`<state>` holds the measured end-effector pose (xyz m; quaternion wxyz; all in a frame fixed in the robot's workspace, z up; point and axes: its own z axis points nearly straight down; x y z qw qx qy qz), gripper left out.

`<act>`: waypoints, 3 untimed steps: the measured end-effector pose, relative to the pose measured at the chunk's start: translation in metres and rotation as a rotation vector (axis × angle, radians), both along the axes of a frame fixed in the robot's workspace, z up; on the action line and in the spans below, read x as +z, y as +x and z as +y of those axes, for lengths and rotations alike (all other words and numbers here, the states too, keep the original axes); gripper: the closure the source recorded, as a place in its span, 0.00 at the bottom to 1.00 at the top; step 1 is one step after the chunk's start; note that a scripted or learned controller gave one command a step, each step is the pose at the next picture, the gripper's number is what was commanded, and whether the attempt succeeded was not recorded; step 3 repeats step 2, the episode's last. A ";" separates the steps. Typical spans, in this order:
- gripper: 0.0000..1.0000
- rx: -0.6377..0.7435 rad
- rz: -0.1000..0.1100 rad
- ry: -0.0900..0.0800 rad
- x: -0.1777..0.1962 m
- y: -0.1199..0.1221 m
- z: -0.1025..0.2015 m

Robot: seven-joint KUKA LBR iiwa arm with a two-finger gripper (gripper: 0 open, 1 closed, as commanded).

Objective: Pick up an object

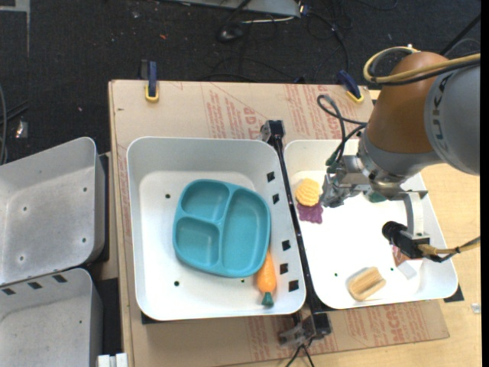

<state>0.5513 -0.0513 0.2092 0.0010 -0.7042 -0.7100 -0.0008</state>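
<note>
Reaching in from the view's right, the hand (333,196) is hanging low inside the right-hand bin (439,285), close to that bin's left wall. Whether it is released or clenched is not showing from this angle, and nothing is visibly sitting in its grasp. The grey arm (428,128) with its orange band is arching over the bin's far right corner.

Just beside the hand, on its left, a yellow ridged piece (307,191) is lying on the bin floor, and a small purple piece (310,213) is lying right below it, the two touching or nearly so. Whether the hand is touching the yellow piece cannot be told. A tan loaf-like piece (366,283) is resting well apart from them, near the bin's front edge.

In the left-hand bin (145,205) a teal divided plate (223,228) is sitting near the middle, and an orange carrot (266,278) is lying against the plate's lower right rim, its green end pointing toward the front. Both bins are sitting side by side on the bench (206,105).
</note>
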 end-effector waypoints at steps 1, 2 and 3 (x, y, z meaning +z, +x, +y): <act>1.00 -0.001 0.001 0.000 -0.003 -0.003 0.049; 1.00 0.000 -0.001 -0.001 0.013 -0.010 0.095; 1.00 0.000 -0.001 -0.001 0.013 -0.010 0.095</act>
